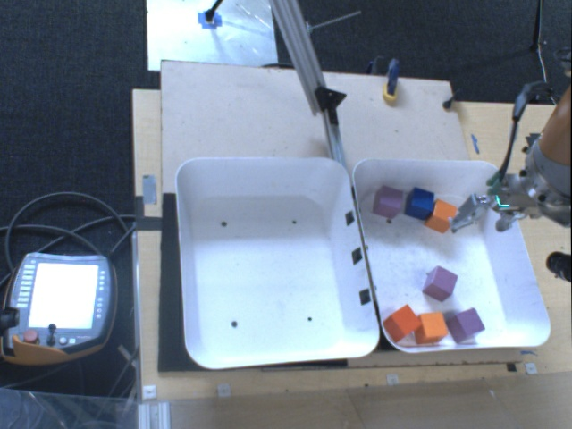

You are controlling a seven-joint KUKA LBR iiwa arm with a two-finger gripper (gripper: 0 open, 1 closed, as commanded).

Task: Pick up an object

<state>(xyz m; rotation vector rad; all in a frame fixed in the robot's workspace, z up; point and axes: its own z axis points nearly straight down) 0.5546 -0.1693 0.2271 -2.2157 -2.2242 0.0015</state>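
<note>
Orange cube [440, 215] by right bin [527, 280] far edge; gripper [483, 211] beside it, opening unreadable — centre before closing

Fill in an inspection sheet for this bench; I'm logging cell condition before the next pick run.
Surface: bench bears left bin and right bin.
Job's things: right bin holds purple cube, blue cube and orange cube in a row; lone purple cube; three cubes at the near wall.
Clutter: yellow clamp.
Grippers: gripper beside the orange cube, holding nothing seen.
Cables: loops by the pendant.
Surroundings: dark carpet.
</note>
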